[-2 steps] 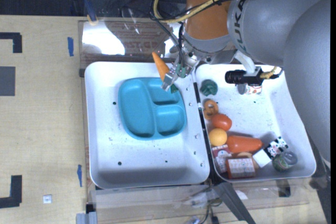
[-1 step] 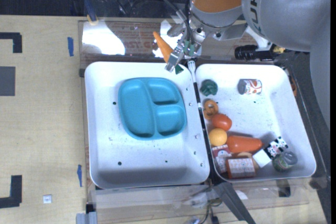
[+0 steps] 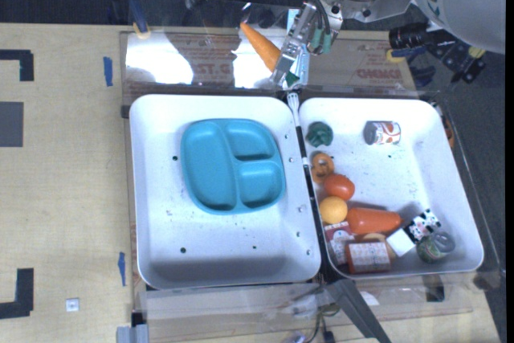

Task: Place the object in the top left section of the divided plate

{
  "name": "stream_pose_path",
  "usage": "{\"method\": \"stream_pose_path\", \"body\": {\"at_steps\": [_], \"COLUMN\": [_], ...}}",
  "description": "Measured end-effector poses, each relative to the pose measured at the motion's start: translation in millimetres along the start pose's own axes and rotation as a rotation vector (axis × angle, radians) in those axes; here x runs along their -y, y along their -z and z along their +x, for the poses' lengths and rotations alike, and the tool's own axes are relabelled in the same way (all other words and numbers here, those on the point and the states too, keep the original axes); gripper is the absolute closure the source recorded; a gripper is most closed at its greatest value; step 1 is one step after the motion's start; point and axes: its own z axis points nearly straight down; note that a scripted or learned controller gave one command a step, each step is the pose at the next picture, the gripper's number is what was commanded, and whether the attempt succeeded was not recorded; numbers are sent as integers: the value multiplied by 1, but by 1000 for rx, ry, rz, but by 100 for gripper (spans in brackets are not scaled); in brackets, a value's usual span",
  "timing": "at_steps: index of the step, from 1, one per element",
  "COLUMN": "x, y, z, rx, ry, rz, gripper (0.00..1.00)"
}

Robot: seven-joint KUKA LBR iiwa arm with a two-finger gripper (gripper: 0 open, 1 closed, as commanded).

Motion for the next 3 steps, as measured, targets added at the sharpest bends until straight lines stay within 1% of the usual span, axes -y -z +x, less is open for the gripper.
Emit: {"method": "stream_pose_path", "body": {"at_steps": [1, 2, 3], "x": [24, 36, 46], "y": [-149, -85, -170], "z": [-4, -22, -17], "rx": [-17, -1, -14], "ry": [8, 107, 230], "rz": [11, 1, 6], "gripper": [100, 100, 100]}}
